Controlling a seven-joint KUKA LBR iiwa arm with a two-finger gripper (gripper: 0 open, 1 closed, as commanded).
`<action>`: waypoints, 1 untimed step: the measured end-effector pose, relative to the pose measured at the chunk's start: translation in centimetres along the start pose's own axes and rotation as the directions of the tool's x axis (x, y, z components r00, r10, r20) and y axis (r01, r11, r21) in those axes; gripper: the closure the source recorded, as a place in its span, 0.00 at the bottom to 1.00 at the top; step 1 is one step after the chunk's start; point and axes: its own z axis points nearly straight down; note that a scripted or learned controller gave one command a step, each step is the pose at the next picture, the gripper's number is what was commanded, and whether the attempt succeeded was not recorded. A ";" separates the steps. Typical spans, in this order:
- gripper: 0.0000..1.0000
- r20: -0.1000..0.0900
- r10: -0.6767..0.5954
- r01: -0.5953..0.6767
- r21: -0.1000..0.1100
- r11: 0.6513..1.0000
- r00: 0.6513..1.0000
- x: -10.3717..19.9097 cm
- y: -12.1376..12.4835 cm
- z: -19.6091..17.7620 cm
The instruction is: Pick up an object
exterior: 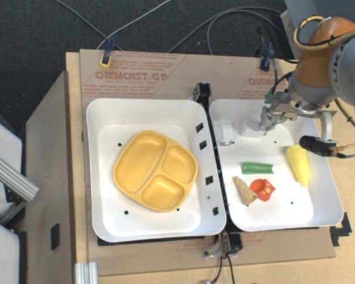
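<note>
My gripper (267,119) hangs low over the far part of the right bin (325,215), with nothing visibly held in it. In front of it on the bin floor lie a green stick-shaped piece (257,168), a red piece (262,188) and a tan cone-shaped piece (244,190). The red and tan pieces touch each other. A yellow elongated object (299,164) lies at the right of the bin, clear of the gripper.
The left bin (100,212) holds a yellow divided plate (155,170) with three compartments. A black divider with clips (208,152) runs between the bins. Cardboard (136,73) and loose cables lie behind the bins.
</note>
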 end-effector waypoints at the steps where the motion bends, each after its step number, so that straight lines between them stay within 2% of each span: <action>1: 1.00 0.001 0.001 -0.001 -0.001 1.000 1.000 -0.4 0.1 -6.5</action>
